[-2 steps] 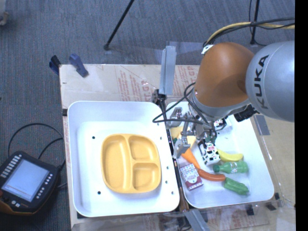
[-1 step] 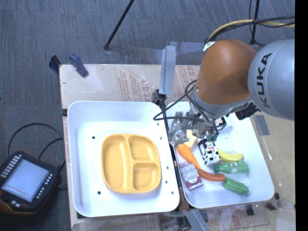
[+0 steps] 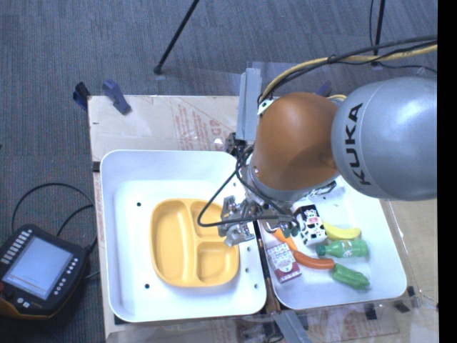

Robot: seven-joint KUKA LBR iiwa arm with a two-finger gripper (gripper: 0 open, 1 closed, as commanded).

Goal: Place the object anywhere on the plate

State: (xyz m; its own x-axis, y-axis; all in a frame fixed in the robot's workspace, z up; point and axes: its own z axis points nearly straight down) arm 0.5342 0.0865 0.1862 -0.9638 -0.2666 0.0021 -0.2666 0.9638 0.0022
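Note:
A yellow divided plate (image 3: 189,252) lies in the left white bin (image 3: 125,184). My gripper (image 3: 239,226) hangs over the plate's right rim, close to the wall between the two bins, under the orange wrist band. I see no object in it. The right bin (image 3: 385,263) holds the loose objects: a red packet (image 3: 283,261), an orange carrot (image 3: 308,258), a yellow banana (image 3: 343,232), a green bottle (image 3: 346,249), a green vegetable (image 3: 350,276) and a small black-and-white carton (image 3: 310,224).
The arm's big grey and orange body (image 3: 335,145) covers the back of the right bin. A teach pendant (image 3: 39,269) lies on the floor at the left. Cardboard (image 3: 164,120) lies behind the bins, with a tripod leg (image 3: 178,31) beyond.

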